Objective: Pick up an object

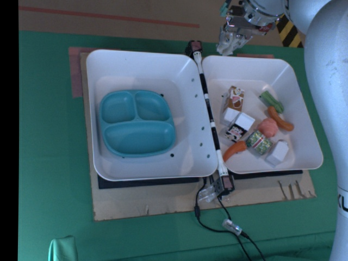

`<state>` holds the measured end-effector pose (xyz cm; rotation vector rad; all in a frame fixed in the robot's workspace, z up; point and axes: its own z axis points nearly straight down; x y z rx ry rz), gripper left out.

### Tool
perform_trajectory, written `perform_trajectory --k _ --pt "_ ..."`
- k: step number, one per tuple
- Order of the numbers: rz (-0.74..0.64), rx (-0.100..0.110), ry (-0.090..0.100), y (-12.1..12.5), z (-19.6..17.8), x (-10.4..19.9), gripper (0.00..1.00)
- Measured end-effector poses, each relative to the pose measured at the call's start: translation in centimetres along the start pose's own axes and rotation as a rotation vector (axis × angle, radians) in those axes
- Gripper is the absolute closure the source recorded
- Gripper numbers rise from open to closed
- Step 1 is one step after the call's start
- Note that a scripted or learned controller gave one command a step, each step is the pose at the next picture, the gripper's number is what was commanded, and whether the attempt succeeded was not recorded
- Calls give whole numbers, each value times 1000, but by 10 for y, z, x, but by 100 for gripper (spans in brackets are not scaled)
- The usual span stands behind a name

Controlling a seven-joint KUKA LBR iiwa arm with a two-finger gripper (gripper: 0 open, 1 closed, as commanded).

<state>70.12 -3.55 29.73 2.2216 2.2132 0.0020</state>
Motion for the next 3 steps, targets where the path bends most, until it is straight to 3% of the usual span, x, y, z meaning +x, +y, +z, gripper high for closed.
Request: perform_trajectory --k 1,2,3 --pt "1 -4 -1 0 -40 -45 100" --pt "1 -4 -1 0 -40 -45 0" --pt "-2 17 4 -2 74 -75 0"
